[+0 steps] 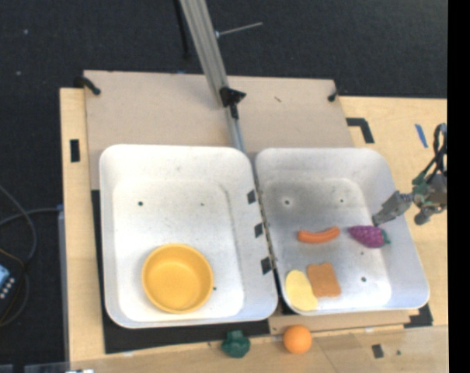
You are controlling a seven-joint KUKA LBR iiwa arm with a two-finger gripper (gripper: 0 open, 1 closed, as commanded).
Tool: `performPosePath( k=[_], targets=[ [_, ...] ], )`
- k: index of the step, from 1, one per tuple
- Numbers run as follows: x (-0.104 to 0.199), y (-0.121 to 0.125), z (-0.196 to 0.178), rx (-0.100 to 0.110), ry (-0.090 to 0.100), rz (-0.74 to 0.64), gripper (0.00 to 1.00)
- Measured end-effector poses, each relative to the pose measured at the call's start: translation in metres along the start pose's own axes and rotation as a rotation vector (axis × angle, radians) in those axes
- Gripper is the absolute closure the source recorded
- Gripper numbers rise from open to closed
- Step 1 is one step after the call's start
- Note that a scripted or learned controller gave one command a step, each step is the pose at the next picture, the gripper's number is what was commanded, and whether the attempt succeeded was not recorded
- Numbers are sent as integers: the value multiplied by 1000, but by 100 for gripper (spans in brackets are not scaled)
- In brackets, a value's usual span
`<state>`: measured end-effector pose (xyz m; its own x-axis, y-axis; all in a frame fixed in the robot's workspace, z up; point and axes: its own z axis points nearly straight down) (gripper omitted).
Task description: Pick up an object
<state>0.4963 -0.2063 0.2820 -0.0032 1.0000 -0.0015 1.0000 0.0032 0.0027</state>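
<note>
The right bin (398,179) holds an orange carrot-like piece (318,235), a purple toy (368,235), a pale yellow oval piece (300,290) and a brown toast-like square (324,280). My gripper (406,211) reaches in from the right edge, over the right bin's right wall. It stands open just above and to the right of the purple toy, with nothing between its fingers. The arm behind it is mostly cut off by the frame.
A yellow bowl (177,277) sits in the left bin (126,169) at its front. An orange ball (297,339) and a green toy (235,343) lie on the bench in front of the bins. A metal rail (206,41) slants in from the back.
</note>
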Motion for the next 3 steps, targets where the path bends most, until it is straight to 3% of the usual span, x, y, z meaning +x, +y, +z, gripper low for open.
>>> performPosePath(
  k=[1, 3],
  targets=[
    [0, 0, 0, -1, 0, 1, 0],
    [-7, -1, 86, 5, 1, 3, 0]
  ],
)
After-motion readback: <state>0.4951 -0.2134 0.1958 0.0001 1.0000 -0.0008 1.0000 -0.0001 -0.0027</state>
